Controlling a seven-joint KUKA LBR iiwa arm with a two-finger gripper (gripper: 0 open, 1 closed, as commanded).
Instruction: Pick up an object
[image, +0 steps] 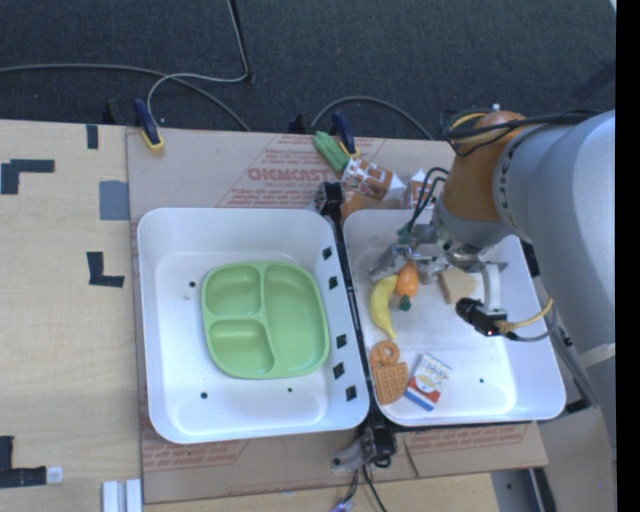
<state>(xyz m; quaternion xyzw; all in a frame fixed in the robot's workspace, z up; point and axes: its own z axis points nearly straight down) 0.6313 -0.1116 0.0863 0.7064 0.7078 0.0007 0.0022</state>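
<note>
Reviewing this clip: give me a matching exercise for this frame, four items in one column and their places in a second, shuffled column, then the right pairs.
Items:
1. green divided plate
2. banana
3. waffle
4. small red, white and blue carton

Places:
A. right bin, near its front edge, right of the waffle
B. left bin, middle
C. right bin, front left corner
D. right bin, just below the claw, beside a small orange item

Pairs: 1-B, 2-D, 3-C, 4-A
</note>
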